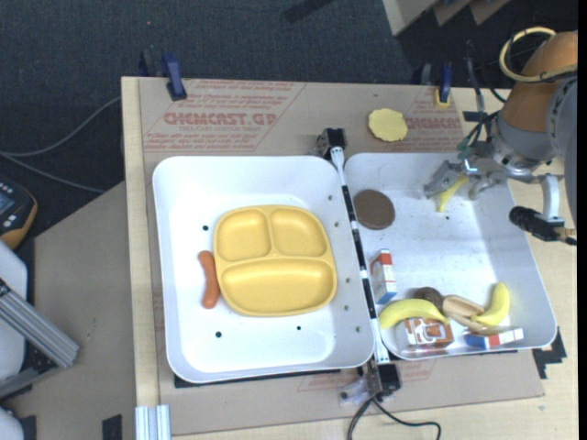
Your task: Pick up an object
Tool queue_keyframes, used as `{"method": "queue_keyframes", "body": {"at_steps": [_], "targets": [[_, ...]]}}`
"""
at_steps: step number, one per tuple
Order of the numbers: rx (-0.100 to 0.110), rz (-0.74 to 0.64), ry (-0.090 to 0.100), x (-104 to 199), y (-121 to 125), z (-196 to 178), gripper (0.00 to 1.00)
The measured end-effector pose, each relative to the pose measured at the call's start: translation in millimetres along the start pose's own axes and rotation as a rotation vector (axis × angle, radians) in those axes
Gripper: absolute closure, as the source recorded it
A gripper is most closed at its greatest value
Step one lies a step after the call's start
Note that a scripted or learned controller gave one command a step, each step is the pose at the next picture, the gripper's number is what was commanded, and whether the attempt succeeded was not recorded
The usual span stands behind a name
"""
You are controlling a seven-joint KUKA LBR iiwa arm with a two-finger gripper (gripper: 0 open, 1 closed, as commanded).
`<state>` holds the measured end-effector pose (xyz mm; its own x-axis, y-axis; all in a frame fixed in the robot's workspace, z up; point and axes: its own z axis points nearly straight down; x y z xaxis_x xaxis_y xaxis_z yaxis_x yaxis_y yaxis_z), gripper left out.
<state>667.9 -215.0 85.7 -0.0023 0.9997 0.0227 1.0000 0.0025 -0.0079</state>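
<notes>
Right bin (514,273): middle and upper floor open, brown disc (373,209) sits near the divider at upper left. Near edge is crowded: bananas (408,312) and (496,305), small carton (383,276) by the divider, flat packets (427,334) touching them. Claw (456,183) and arm block the upper right corner. Left bin (174,246): yellow divided plate (273,259) takes the centre, sausage (209,279) just beside its left edge; open strips along the rims. Yellow disc (388,125) lies on the bench behind the bins.

The arm (537,108) is grey, with an orange band above a rounded wrist. Thin cables run along it. The claw (451,183) is grey metal.
</notes>
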Motion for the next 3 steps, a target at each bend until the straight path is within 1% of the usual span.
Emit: {"method": "queue_keyframes", "body": {"at_steps": [1, 2, 3], "targets": [[-0.003, -0.003, -0.019, -4, -1, -10, 1.0], [-0.003, -0.003, -0.019, 81, -40, 4, 1.0], [-0.019, -0.004, -0.023, 132, -18, -103, 1.0]]}}
